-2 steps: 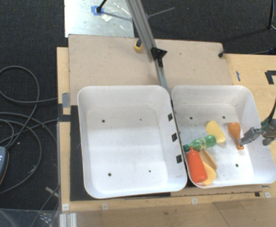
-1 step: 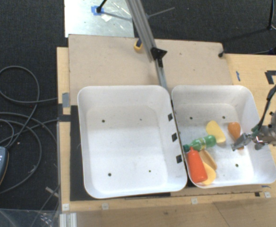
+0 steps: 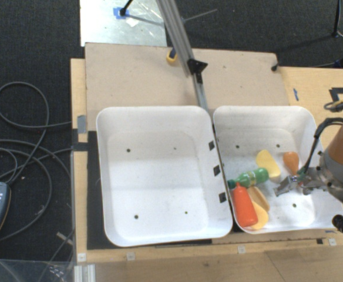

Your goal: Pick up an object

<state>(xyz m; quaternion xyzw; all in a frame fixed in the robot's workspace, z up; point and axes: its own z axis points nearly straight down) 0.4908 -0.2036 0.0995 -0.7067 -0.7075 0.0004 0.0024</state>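
Low in the right-hand bin (image 3: 303, 119), at the lower right of the frame, the claw (image 3: 289, 185) hangs over bare floor; whether it is open or shut I cannot tell, and I see nothing in it. Just to its left lie a yellow piece (image 3: 268, 163), a green bottle (image 3: 252, 177) and a red bottle (image 3: 244, 205); an orange piece (image 3: 291, 160) sits just above it. Closing where it hangs would likely catch nothing, and the crowded toys could be nudged aside.
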